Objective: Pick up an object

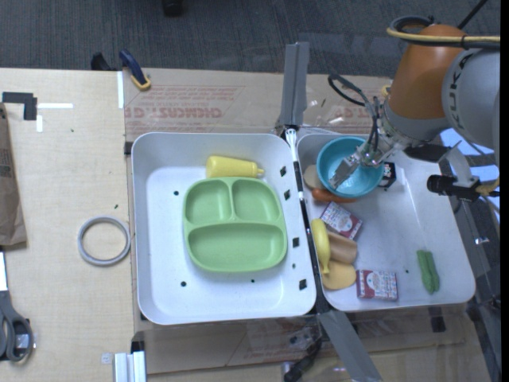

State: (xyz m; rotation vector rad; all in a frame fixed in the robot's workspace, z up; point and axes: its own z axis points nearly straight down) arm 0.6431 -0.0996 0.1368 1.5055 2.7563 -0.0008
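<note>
Blue bowl sits under the end effector, whose grip state I cannot tell.

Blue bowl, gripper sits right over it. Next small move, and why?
Probably a short straight descent onto the blue bowl. The gripper sits over the bowl's interior at the back of the right bin, and nothing visibly lies in its grasp. The bowl is the only item directly beneath it; the banana and small cartons lie nearer the front, well apart.
</note>
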